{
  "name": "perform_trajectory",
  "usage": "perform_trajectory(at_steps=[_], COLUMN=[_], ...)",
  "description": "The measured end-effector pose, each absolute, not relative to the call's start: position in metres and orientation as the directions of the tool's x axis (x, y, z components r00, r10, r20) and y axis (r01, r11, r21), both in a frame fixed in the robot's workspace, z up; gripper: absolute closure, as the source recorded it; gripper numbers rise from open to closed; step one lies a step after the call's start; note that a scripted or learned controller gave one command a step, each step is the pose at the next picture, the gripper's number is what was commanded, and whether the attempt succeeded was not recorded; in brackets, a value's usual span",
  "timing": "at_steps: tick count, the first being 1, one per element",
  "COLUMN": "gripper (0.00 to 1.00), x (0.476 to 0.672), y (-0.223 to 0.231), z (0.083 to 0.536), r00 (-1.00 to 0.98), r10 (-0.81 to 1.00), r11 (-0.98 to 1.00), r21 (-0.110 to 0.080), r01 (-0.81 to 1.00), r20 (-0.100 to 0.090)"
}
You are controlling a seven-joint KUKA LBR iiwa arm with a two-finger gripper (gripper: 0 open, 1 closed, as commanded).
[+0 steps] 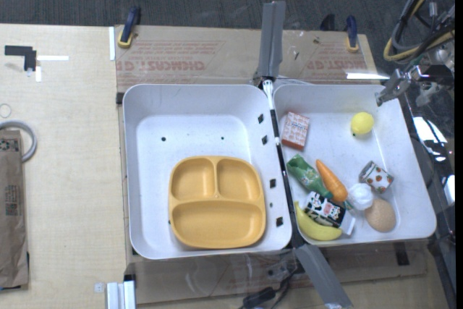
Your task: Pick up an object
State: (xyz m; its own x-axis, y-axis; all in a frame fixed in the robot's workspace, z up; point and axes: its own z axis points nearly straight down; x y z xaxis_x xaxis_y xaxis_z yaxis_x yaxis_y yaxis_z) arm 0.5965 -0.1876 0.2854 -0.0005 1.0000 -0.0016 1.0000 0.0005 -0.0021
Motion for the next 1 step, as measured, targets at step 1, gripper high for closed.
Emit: perform_trajectory(at_steps=[1], gripper=[0.0], x=[0.5932], y=[-0.1949], z=[0.1889], r00=[-0.006], r10=[1.0], r11=[0.006], r21=[-0.004], r01=[1.0], r20=[-0.001])
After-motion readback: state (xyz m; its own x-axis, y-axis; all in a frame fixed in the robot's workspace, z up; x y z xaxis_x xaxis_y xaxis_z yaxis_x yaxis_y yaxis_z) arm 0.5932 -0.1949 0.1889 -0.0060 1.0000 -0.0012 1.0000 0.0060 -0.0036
